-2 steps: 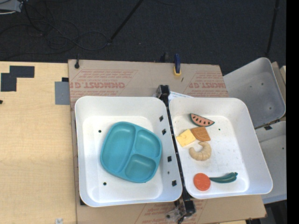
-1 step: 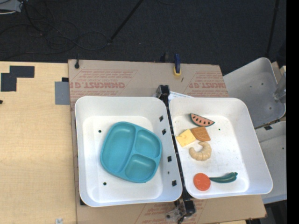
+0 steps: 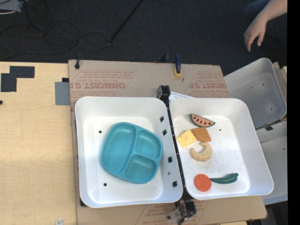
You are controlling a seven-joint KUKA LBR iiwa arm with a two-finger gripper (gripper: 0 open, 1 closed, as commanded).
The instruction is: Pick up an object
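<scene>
The right bin [image 3: 255, 139] holds several toy foods: a watermelon slice [image 3: 202, 121], a yellow cheese block [image 3: 186, 138], a brown cracker [image 3: 201, 134], a tan croissant-like piece [image 3: 201, 152], a red-orange round slice [image 3: 203, 183] and a dark teal pepper [image 3: 224, 178]. The left bin [image 3: 86, 125] holds a teal divided plate [image 3: 131, 152].
A person's hand [image 3: 255, 29] hangs over the dark floor at the upper right. A grey metal plate [image 3: 255, 90] lies to the right of the bins. Clamps sit between the bins at the far [image 3: 163, 92] and near [image 3: 183, 212] ends. Cardboard [image 3: 126, 81] underlies both bins.
</scene>
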